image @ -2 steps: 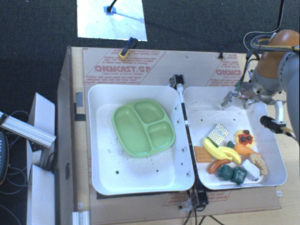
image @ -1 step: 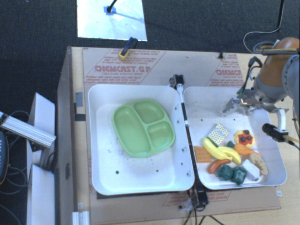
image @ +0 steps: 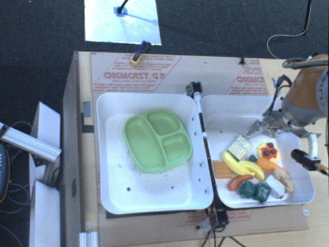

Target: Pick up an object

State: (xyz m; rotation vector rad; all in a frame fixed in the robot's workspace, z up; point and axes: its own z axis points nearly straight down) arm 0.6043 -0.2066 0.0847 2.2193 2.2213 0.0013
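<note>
The right bin (image: 226, 112) holds a cluster of toy food at its near right. There is a yellow banana (image: 241, 165), a checkered cracker (image: 239, 146), a yellow round piece with red bits (image: 268, 151), an orange carrot (image: 268, 164), a red sausage (image: 239, 181), two dark green pieces (image: 254, 190) and a tan drumstick (image: 283, 179). My gripper (image: 268, 127) hangs over the far right part of this bin, just beyond the round piece and the cracker. I see nothing in it.
A green divided plate (image: 157, 140) lies in the left bin (image: 115, 189). An orange flat piece (image: 221, 169) lies by the divider between the bins. The arm (image: 308, 94) comes in over the right bin's far right corner.
</note>
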